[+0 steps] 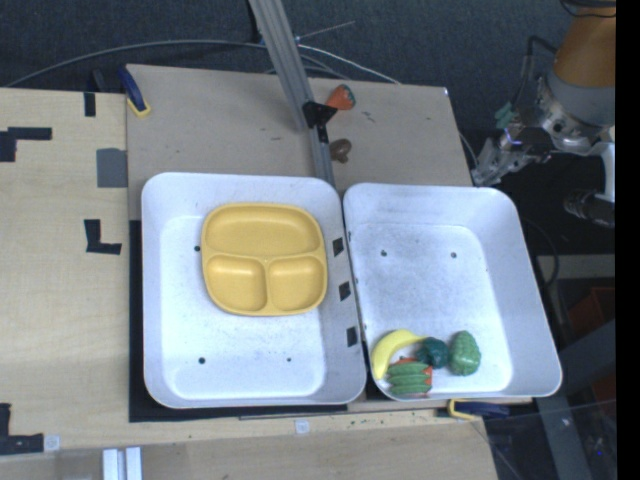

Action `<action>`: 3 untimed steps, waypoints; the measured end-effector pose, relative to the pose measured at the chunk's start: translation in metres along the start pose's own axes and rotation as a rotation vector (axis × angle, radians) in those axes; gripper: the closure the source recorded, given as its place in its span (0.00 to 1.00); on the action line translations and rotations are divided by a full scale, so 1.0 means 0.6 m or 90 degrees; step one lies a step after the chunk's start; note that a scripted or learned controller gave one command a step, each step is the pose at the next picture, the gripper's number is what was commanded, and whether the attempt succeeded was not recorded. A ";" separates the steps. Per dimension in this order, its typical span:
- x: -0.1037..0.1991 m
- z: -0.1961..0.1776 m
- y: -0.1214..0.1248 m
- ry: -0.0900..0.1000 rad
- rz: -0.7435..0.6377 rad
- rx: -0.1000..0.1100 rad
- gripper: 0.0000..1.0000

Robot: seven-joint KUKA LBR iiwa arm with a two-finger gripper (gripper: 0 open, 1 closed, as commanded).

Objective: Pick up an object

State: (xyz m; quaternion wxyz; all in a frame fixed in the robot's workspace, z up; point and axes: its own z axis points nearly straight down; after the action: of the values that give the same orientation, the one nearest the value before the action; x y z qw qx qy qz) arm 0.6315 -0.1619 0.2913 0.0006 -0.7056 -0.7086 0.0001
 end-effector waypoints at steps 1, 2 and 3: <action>0.076 0.002 -0.041 0.001 -0.001 0.001 1.00; 0.156 0.016 -0.062 0.000 -0.001 0.002 1.00; 0.231 0.039 -0.084 0.000 -0.001 0.002 1.00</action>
State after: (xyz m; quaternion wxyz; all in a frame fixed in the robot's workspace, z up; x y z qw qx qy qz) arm 0.5805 -0.0234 0.2682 0.0017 -0.7052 -0.7090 0.0010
